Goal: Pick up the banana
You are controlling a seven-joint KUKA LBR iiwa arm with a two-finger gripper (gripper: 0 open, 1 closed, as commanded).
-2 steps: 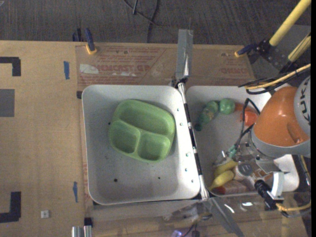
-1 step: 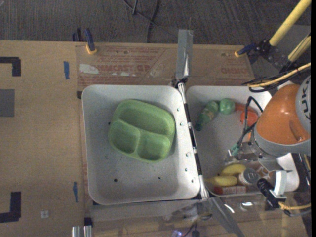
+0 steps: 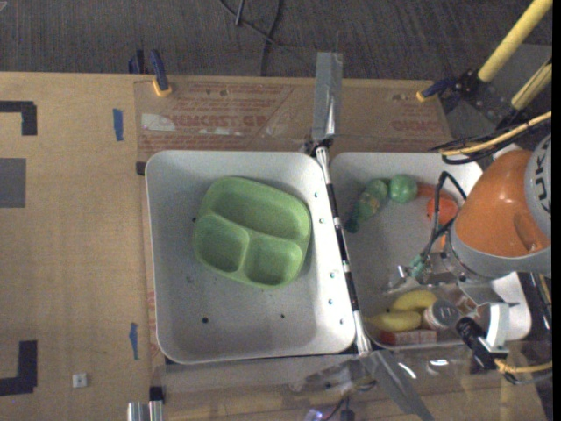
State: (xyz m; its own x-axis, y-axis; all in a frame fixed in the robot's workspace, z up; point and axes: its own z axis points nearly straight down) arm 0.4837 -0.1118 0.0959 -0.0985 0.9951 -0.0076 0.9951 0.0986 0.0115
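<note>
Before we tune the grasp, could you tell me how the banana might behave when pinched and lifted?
The banana looks smooth and curved, so it may slip or pivot between fingers. It lies against another yellow item, which may shift too.

Bench point(image 3: 70, 261) bearing two white bins point(image 3: 175, 323)

Robotics lab or test cell, not a home. Bench point(image 3: 70, 235) is plain board, marked with black tape squares and blue tape strips. Cardboard sheet point(image 3: 228, 117) held down by clamps point(image 3: 159, 70) along the far edge. Two white bins point(image 3: 171, 323) sit side by side, joined by a metal strip. Loose cables point(image 3: 250, 7) trail over the dark carpet behind. Grey and orange arm point(image 3: 504, 213) with wiring at the right. Toy food and a green tray point(image 3: 252, 232) serve as test props.
</note>
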